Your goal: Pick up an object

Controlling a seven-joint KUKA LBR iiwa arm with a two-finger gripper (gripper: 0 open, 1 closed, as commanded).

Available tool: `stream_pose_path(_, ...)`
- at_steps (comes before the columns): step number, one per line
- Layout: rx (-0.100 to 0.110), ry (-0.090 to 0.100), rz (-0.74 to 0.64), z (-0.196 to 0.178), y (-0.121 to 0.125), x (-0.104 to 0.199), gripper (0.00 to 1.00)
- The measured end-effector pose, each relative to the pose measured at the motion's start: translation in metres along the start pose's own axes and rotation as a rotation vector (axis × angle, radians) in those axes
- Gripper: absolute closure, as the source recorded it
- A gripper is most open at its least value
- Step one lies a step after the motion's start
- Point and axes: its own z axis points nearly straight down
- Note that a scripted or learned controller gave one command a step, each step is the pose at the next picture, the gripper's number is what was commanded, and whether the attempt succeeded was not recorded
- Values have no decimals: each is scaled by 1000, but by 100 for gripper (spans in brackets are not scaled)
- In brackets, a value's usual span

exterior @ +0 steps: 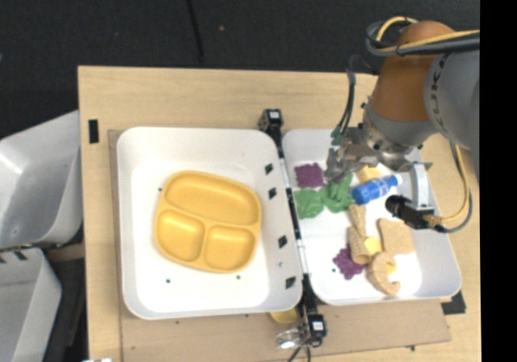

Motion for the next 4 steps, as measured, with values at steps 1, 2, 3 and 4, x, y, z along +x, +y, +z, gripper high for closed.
stream_pose_path(1, -8, -6, 6, -28, -15, -5, 100)
stream_pose_path(2, -19, -1, -5, -113, -41, 88, 100)
stream_pose_path(3, -15, -4, 4, -153, -111, 86, 100)
stream_pose_path(4, -18, -2, -4, -215, -109, 164, 100)
